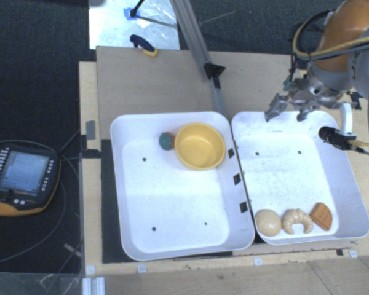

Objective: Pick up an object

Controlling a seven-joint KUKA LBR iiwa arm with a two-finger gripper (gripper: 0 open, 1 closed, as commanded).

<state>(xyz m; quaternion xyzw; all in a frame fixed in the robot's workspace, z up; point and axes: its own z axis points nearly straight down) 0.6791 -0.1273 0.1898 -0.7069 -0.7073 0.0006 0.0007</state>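
1. 3 small food-like pieces are seen in a row at the lower right of the frame, along the near wall of the right bin (298, 158): a pale round roll (268, 222), a curved croissant (298, 220) and an orange waffle-like biscuit (321, 216). They lie close together, apparently touching or nearly so.
2. All 3 are judged to be light, probably stiff toy pieces with smooth skins, so slipping is the likely risk. The croissant is best taken across its thick middle; the roll would be squeezed across its width; the flat biscuit offers little to hold.
3. In the left bin (172, 226), toward the upper centre of the frame, a yellow bowl (200, 145) stands upright, with a small dark green ball (166, 141) just beside its left rim. The bowl is judged light and rigid, graspable at its rim.
4. The gripper (287, 111) hangs at the upper right over the far edge of the right bin, its 2 fingers spread apart with nothing between them, well apart from every object.
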